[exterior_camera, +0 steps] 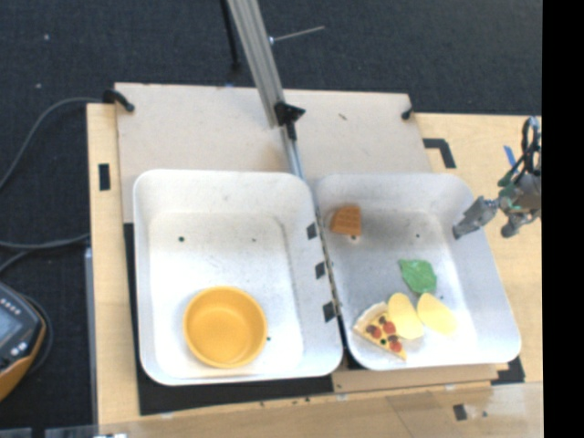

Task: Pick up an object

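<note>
**Colours on the bench, quick rundown**

Ok so the 2 bins: left bin [164, 199] and right bin [484, 290] are both white with tiny dark specks. In the left one sits a bowl [225, 326], solid yellow-orange. The right one has a brown block [346, 220], a green leaf-shaped piece [418, 275], 2 pale yellow ovals [422, 316], and a pizza slice [378, 332] that's tan with red dots on it. The bench top [108, 290] is light wood colour, with a paler beige board [201, 126] on it. The floor [91, 35] is dark charcoal. The gripper [497, 215] looks grey with dark bits.
</note>
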Robot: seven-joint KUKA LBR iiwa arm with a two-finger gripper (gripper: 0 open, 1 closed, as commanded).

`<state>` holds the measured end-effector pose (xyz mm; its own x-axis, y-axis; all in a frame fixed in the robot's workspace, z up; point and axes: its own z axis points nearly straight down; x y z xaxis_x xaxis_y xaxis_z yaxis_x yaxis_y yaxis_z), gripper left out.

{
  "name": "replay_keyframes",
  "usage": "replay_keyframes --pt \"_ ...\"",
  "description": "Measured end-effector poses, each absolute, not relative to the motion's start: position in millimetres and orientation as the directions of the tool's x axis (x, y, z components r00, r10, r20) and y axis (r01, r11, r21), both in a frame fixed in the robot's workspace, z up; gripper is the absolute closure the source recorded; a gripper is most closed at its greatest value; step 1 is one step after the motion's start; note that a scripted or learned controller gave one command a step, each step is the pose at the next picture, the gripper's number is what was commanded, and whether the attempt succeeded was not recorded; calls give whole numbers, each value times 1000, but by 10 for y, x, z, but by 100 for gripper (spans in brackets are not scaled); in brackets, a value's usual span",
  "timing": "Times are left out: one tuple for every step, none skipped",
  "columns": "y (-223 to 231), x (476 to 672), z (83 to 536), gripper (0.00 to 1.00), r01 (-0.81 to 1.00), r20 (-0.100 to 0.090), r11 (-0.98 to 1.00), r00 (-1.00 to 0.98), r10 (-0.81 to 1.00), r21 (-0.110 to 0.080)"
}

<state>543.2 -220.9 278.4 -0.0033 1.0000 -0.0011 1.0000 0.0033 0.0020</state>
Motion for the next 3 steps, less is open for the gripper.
replay_keyframes --pt "-2209 5432 2785 0 1000 -1 3 -3 1000 2" --pt "-2260 5433 2187 0 1000 -1 0 0 1000 -1" --pt "-2250 5408 1557 0 1000 0 0 0 1000 -5"
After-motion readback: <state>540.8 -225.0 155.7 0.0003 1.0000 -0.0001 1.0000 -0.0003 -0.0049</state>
